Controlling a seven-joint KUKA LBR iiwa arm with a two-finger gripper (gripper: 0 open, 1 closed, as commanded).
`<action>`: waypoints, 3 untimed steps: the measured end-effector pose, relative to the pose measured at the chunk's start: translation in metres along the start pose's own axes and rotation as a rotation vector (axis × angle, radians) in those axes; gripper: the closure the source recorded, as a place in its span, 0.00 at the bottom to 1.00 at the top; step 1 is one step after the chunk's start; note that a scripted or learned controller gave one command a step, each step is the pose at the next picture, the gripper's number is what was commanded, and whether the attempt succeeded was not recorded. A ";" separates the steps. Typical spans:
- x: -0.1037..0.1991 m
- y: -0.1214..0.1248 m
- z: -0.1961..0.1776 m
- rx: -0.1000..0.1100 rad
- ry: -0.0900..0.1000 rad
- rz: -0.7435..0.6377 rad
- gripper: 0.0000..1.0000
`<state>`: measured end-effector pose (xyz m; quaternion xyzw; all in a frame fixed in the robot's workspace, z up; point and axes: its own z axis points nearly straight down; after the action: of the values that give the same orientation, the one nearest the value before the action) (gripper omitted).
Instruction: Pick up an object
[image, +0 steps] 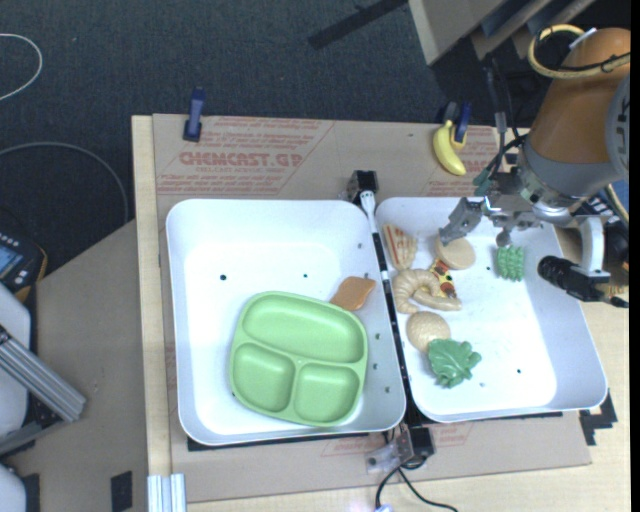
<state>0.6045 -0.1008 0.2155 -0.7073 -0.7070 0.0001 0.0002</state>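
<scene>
The right bin (560, 340) holds several toy foods: a striped piece (400, 243), a tan round piece (459, 254), a croissant-like piece (424, 289), a beige cookie (428, 327), a dark green leafy piece (452, 361) and a pale green piece (510, 263). My gripper (481, 229) hangs over the bin's far part, open, with nothing between its fingers. One finger (458, 222) is just above the tan round piece. The other finger (503, 237) is just above the pale green piece.
The left bin (200, 250) holds a green divided plate (298, 357) and an orange-brown piece (352, 293) by its right wall. A yellow banana (449, 150) lies on the bench behind the right bin. A black part (575, 278) juts in over the right bin's right side.
</scene>
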 end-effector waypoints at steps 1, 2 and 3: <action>-0.014 -0.036 0.135 0.002 0.005 0.005 0.00; 0.009 -0.110 0.131 0.008 0.003 0.001 0.00; 0.008 -0.106 0.121 -0.002 0.000 0.002 1.00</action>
<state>0.4987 -0.0929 0.0950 -0.7081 -0.7061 -0.0005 -0.0008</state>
